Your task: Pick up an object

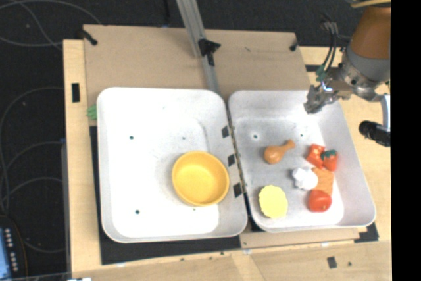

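Note:
The right bin (263,112) holds a brown drumstick-shaped toy (278,152), a red pepper toy with a green stem (320,157), a small white object (304,178), an orange piece (325,178), a red tomato-like ball (319,201) and a yellow round piece (272,201). A yellow bowl (200,178) sits in the left bin (145,128), near its right wall. My gripper (318,101) hangs over the right bin's far right corner, above and behind the pepper. Nothing shows between its fingers.
A slanted metal pole (191,16) runs from the top of the view down to the bins' shared far edge. Brown board (250,62) lies behind the bins. Cables trail on the dark floor at the left.

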You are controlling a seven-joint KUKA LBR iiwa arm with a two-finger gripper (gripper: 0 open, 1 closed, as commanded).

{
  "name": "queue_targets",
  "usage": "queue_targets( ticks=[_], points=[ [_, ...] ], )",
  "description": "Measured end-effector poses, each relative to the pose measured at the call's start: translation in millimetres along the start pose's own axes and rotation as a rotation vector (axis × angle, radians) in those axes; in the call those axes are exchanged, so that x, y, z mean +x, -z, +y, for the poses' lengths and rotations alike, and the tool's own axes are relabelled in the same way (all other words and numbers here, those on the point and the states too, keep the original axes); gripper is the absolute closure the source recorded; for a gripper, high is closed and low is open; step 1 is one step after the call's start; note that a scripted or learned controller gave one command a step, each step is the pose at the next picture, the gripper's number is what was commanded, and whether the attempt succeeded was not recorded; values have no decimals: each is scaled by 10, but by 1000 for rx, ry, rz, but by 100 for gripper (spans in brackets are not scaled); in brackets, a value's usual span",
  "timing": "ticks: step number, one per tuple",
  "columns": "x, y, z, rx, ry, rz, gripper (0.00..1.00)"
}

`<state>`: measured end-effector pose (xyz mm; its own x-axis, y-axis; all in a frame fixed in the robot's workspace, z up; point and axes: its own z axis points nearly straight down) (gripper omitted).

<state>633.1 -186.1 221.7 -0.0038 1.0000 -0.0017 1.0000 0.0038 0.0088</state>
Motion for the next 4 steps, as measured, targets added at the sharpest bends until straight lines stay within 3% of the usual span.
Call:
queue_targets(
  ticks=[1,4],
  points=[
    [-6,179,12,5,2,2,100],
    [1392,297,-439,8,2,4,100]
  ],
)
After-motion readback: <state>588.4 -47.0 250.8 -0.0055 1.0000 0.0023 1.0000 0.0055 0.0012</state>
